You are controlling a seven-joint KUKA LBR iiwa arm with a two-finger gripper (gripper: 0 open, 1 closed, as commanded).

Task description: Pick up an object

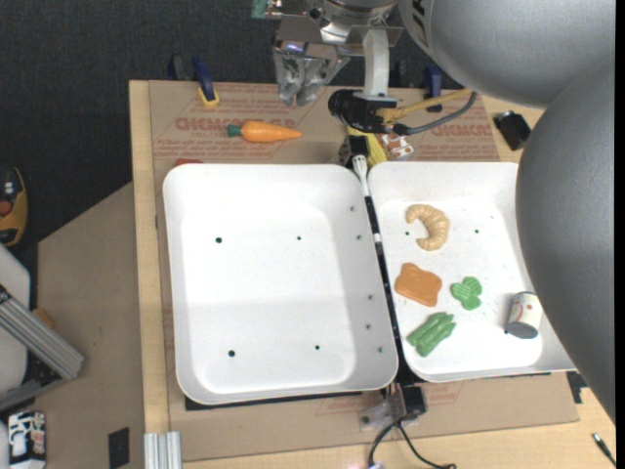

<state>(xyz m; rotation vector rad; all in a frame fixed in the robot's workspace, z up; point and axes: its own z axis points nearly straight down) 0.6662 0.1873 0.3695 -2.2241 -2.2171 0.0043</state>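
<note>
The grey arm [547, 76] is recorded nearest the camera, bulking across the upper right and right of the frame. Its gripper [303, 74] is seen at upper centre, raised over the cardboard bench top [146, 164] beyond both bins. Nothing is seen between the fingers; whether the jaws stand open or closed cannot be told.

The left bin [264, 379] is noted at centre frame. The right bin [488, 179] carries the candidate objects, gathered in its lower half: a croissant [430, 225], an orange slab [418, 284], a green broccoli piece [468, 292], a green pod [431, 332] and a small can [522, 315] on its side.

A toy carrot [264, 132] lies on the bench above the left bin, presumably outside the working area. Its long axis runs left to right, the tip pointing right, the green top left.

The green pod's long axis is set diagonally, lower left to upper right. No pick is judged to be made yet.
</note>
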